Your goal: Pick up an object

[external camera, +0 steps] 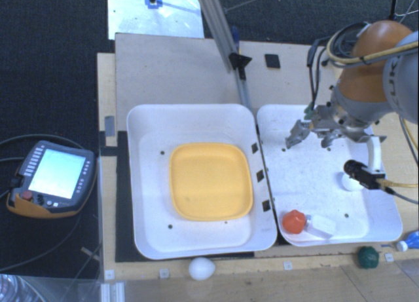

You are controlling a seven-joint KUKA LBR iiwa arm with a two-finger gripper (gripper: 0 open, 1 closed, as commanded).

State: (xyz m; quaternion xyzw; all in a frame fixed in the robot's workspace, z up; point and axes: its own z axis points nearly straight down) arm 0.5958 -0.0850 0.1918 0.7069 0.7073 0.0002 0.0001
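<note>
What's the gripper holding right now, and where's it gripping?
Nothing. The two-finger gripper hangs over bare floor of the right white bin with nothing between its fingers; the orange round object lies at the bin's near edge, apart from it.

From my remote seat it's mostly white: both bins are plain white, the left one has a solid yellow plate in it. The right bin's got an orange-red ball. Arm looks grey with an orange band. There's a dark green ball on the tan bench.
</note>
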